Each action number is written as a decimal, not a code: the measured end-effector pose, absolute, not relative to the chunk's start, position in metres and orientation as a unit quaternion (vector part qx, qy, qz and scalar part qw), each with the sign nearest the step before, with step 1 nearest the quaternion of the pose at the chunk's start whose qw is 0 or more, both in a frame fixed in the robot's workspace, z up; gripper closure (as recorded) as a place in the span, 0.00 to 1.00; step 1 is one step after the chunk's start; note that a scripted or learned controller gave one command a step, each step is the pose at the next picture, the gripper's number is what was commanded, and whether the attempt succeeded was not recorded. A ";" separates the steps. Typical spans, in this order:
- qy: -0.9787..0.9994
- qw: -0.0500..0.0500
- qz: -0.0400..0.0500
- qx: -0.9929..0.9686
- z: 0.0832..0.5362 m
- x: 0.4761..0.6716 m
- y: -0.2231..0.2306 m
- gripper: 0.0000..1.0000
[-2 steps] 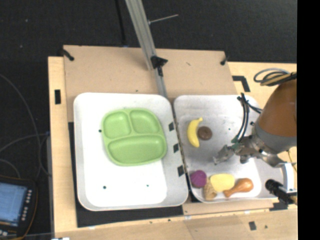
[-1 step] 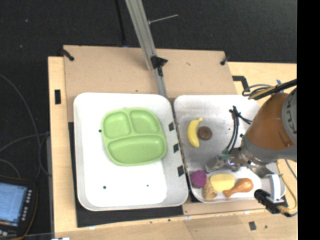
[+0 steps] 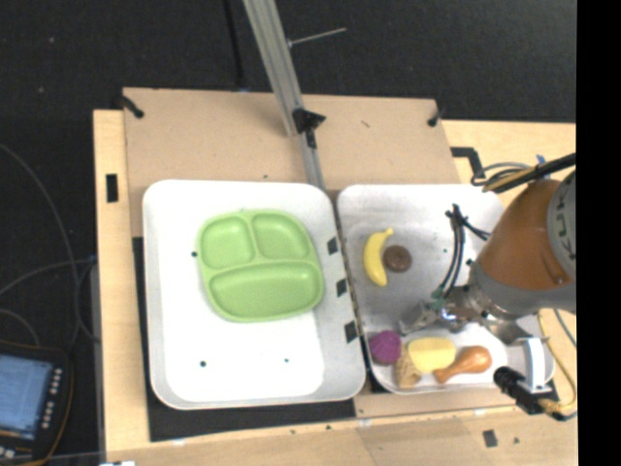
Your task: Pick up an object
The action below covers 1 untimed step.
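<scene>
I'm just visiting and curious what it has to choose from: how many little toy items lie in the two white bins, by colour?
Yellow: 2, the banana and a yellow block
Brown: 1, a round piece
Purple: 1, a purple lump
Orange-brown: 1, a drumstick shape
Green: 1, the divided plate
Total: 6

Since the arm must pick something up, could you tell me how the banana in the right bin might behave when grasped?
The banana looks like smooth moulded plastic, so it is probably stiff, light and somewhat slippery. Its curved shape may pivot or slide if pinched off-centre. It lies against a brown round object, which could get nudged and roll.
</scene>
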State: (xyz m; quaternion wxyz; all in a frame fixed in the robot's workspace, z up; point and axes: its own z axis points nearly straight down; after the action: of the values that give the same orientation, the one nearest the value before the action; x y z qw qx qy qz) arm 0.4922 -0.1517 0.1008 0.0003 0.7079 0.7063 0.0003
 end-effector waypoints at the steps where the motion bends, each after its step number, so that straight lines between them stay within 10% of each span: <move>1: 0.704 0.003 0.001 0.710 0.112 0.493 -0.154 1.00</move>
State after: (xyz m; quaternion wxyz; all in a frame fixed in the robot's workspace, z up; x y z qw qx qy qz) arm 0.4935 -0.1535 0.1119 0.0028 0.7098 0.7044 0.0013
